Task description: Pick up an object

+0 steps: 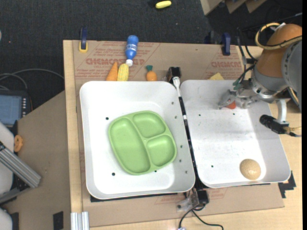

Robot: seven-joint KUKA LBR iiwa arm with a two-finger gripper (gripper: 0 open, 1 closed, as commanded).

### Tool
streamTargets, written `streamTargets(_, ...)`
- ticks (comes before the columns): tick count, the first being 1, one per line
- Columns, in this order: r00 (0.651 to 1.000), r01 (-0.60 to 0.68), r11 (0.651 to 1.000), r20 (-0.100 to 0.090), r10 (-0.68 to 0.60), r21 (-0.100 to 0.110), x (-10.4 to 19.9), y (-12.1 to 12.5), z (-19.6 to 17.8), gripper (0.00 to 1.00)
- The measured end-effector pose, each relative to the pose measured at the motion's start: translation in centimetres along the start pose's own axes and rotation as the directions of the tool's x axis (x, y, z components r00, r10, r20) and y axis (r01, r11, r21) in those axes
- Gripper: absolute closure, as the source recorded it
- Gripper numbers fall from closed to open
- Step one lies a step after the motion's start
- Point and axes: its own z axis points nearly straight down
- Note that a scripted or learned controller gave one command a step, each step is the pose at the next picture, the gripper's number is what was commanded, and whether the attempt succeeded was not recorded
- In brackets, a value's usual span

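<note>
While the arm (278, 61) comes in from the upper right of the frame, the two white bins fill the middle: the left bin (96, 128) carries a green divided tray (141, 142) at its centre, and the right bin (225, 143) holds the things that could be picked. The gripper (233, 99) sits low over the upper part of the right bin, and a small orange-red object (232, 106) shows right at its tip. Whether that piece lies between the jaws or just beneath them I cannot tell, nor how far apart they stand. It is too small and too covered to give a long axis or a heading. A round tan ball (250, 168) lies well apart, toward the lower right corner of the same bin; being round, it points no way. Judging by position, the orange-red piece is the likelier target, directly under the tool.
</note>
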Motion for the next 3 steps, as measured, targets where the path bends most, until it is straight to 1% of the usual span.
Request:
streamTargets(1,1.000,0.000,1.000,0.001,0.000,0.001,-0.1,-0.1,-1.2,1.00)
streamTargets(2,1.000,0.003,1.000,-0.001,-0.003,-0.007,4.1,1.9,-10.2,1.00)
streamTargets(3,1.000,-0.001,1.000,-0.001,0.001,0.004,3.8,1.6,-9.5,0.00)
